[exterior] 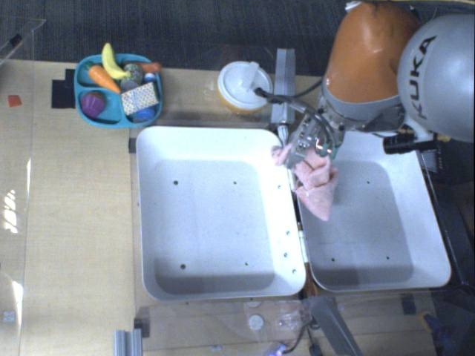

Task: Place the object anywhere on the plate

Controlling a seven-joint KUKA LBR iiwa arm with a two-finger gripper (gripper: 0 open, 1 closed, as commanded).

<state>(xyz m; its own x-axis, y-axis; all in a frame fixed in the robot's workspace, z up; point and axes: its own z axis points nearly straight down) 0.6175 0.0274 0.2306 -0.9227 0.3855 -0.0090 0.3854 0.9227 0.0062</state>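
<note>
A limp pink object (317, 188) hangs from my gripper (300, 148), which is shut on its upper end. It dangles over the left side of the right bin (386, 221), close to the rim shared by the two bins. A blue divided plate (79, 95) sits on the bench at the far left, beyond the left bin's back corner. It holds a banana (111, 63), a carrot (102, 78), a purple piece (93, 104) and a few other toy foods. My gripper is well to the right of the plate.
The left bin (215, 199) lies between my gripper and the plate. A white and yellow lidded bowl (242, 86) stands on the bench behind the bins, beside a grey post (284, 76). The arm's orange band (371, 50) looms over the right bin's back edge.
</note>
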